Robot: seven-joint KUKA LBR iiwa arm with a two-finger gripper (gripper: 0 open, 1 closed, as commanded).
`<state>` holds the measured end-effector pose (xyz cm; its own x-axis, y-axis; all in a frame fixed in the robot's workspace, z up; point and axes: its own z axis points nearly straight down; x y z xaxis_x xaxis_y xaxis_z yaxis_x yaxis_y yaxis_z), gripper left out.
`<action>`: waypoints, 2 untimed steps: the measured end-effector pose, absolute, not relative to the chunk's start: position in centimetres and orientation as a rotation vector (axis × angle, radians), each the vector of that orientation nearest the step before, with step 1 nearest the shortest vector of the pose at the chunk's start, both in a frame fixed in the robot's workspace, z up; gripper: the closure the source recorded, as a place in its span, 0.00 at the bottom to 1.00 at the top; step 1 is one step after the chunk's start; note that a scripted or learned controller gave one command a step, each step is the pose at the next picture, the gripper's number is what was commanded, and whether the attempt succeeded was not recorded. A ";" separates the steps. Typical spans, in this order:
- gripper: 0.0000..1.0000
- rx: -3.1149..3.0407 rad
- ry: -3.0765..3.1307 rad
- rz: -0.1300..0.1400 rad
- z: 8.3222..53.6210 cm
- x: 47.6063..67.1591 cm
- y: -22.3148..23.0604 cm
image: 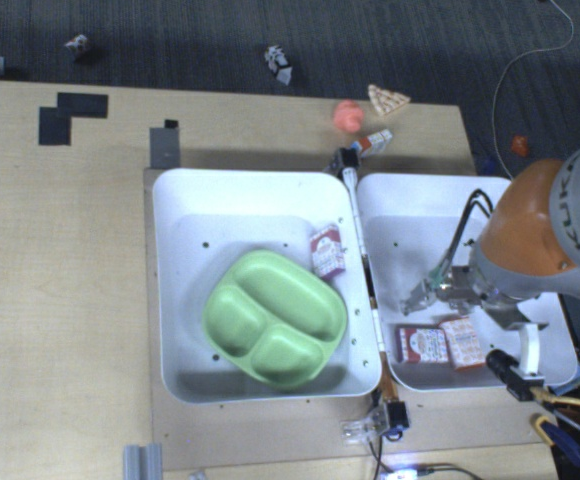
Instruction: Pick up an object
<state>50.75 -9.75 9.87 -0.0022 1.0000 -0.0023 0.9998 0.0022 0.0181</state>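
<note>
1. While the two-finger gripper (422, 296) hangs low in the right white bin (400, 218), I cannot tell how its claw stands.
2. Two flat red-and-white packets (440, 345) lie just beside it; thin, they may slip out.
3. One more red packet (327, 251) leans on the green divided plastic tray (275, 315) in the left white bin (185, 298).

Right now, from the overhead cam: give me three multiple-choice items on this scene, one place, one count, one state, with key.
1. Where does the green divided plate lie?
A. left bin
B. right bin
C. bare bench

2. How many red-and-white packets lie side by side under the gripper in the right bin?
A. none
B. two
C. five

3. How does the plate sit?
A. open side up
B. flipped over
C. on edge

Key: 1 A, it lies inside the left bin. 2 B, two packets touch there. 3 A, its three compartments face up.
</note>
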 end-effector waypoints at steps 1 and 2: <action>0.00 2.212 2.209 0.012 8.8 49.1 -8.8; 1.00 2.209 2.208 0.019 9.9 49.3 -8.7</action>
